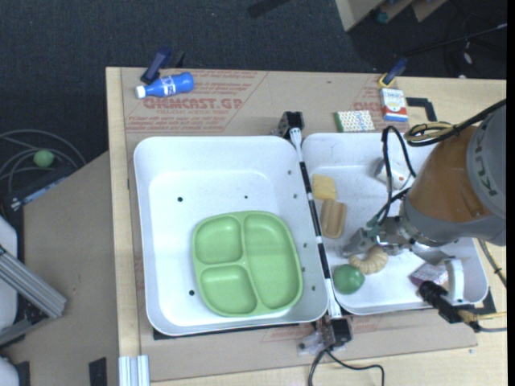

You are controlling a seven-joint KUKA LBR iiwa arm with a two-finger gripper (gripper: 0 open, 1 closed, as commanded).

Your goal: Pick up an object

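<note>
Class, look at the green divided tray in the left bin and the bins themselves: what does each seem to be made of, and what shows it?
Green divided tray: probably moulded plastic, matte to slightly satin; one even pale green, rounded compartment ridges, soft highlights.

Left bin and right bin: likely thin formed plastic, smooth white with a faint sheen; rounded corners and thin rims suggest this, though the view cannot confirm it.

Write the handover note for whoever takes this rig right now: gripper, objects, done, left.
Gripper: low in the right bin, over the tan curved piece; grip state unclear, nothing seen held.
Right bin objects: green ball at the near left corner, tan curved piece just beside it, two tan blocks along the left wall.
Left bin: green divided plate.
Done: arm is down among the objects.
Left: secure one object and lift it clear.
</note>
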